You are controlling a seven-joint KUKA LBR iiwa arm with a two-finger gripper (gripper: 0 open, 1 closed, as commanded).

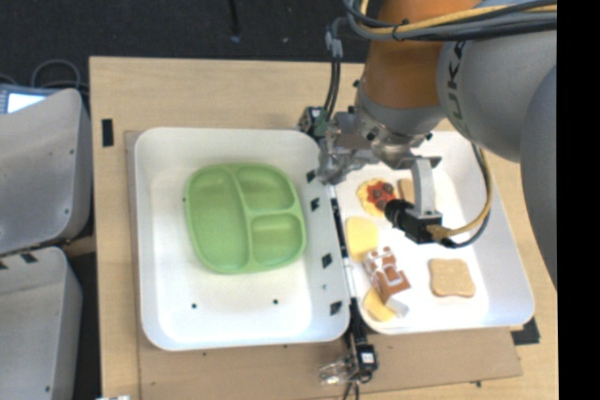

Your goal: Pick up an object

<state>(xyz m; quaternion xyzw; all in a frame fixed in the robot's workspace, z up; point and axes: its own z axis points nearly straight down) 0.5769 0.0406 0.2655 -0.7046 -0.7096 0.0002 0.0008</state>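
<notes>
My gripper [330, 166] hangs over the upper left corner of the right bin [497, 295], close to the wall between the two bins. Toy food lies in that bin. A round pizza-like piece with red topping [378, 194] sits just right of the gripper. Below it come a yellow piece [362, 235], a brown and white piece [387, 271] and another yellow piece [377, 304]. A slice of toast [451, 277] lies further right. I see nothing held in the gripper.
A green divided plate [247, 217] lies in the left bin [159, 304]. The arm's orange band [417, 23] and grey body cover the upper right of the right bin. Wooden bench [112, 98] surrounds both bins.
</notes>
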